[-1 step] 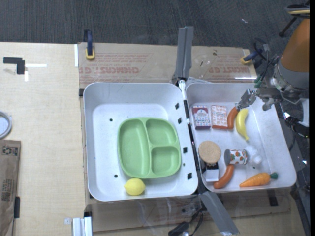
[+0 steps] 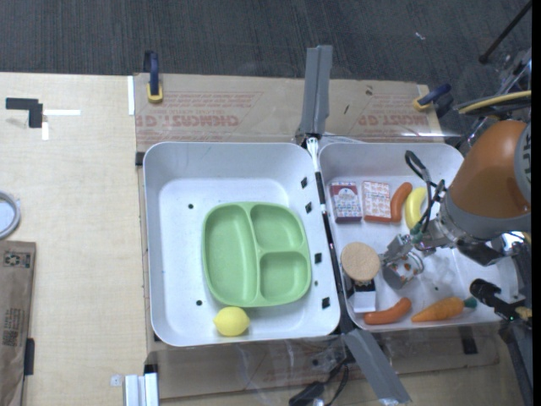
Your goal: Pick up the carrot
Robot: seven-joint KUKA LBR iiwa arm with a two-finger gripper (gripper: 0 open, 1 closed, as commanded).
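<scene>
The carrot (image 2: 439, 310), orange with a small green tip at its right end, lies near the front wall of the right bin (image 2: 397, 152). My gripper (image 2: 401, 260) hangs over the middle of that bin. It is to the upper left of the carrot and apart from it, and nothing of the carrot is in it. The grey arm with its orange band (image 2: 494, 176) reaches in from the right, above the bin's right side.
A red-orange sausage (image 2: 387, 313) lies just left of the carrot. A round tan disc (image 2: 361, 261) lies left of the gripper. Two small boxes (image 2: 362, 200), an orange sausage (image 2: 400, 201) and a yellow banana (image 2: 414, 206) sit farther back. The left bin holds a green divided plate (image 2: 256, 254) and a lemon (image 2: 232, 321).
</scene>
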